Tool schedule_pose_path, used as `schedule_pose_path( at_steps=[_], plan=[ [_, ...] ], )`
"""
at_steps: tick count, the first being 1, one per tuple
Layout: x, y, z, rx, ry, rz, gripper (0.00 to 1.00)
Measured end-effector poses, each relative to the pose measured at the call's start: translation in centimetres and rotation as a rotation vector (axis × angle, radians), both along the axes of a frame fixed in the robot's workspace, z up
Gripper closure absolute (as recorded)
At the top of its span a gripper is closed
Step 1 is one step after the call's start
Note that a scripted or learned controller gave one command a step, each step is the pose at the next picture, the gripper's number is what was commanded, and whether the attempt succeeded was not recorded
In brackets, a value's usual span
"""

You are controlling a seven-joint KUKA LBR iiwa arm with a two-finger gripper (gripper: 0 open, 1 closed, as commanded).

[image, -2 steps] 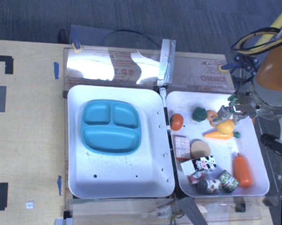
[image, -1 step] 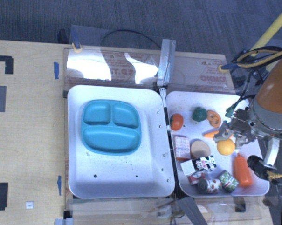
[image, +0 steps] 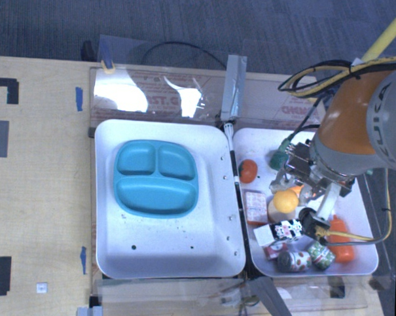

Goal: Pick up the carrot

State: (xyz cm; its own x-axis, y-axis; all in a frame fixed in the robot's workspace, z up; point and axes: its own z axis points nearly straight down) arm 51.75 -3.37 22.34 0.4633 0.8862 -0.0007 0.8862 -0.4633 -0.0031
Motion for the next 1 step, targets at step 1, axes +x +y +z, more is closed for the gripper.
schedule_pose_path(
  at_steps=[1],
  plan=[
    [-1.46, 0.42, 2.89, -0.001, -0.003, -0.045, 1.0]
  ],
)
